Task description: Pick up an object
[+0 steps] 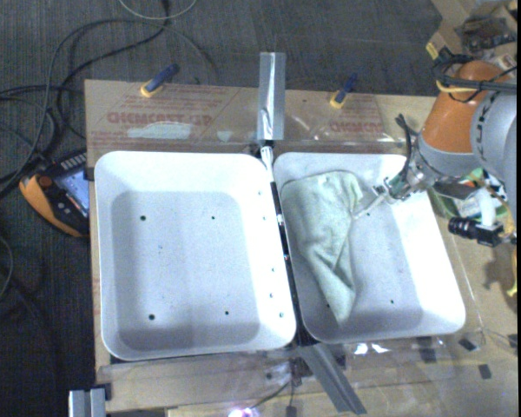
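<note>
Within the right-hand shallow white plastic bin [434,268], a crumpled pale green cloth towel [328,233] lies against the wall nearest the divider, running from the bin's far end toward its near end. Its upper right corner is drawn out into a thin stretched strand that leads up and to the right to the two-finger gripper [396,187]. The fingers appear closed on that corner of the towel, with the fabric pulled taut between gripper and heap; most of the towel rests on the bin floor. The grey arm with its orange band [456,115] enters from the right edge, above the bin's far right corner. Beside it, the left-hand shallow white plastic bin [113,233] shows a speckled floor with a few small dark holes. Both bins sit on a brown board [200,111] bearing two blue-and-yellow clamps [159,80] along its far edge, with a grey metal upright post [271,98] standing between them. Black cables [52,68] trail over the dark carpet at the left.
</note>
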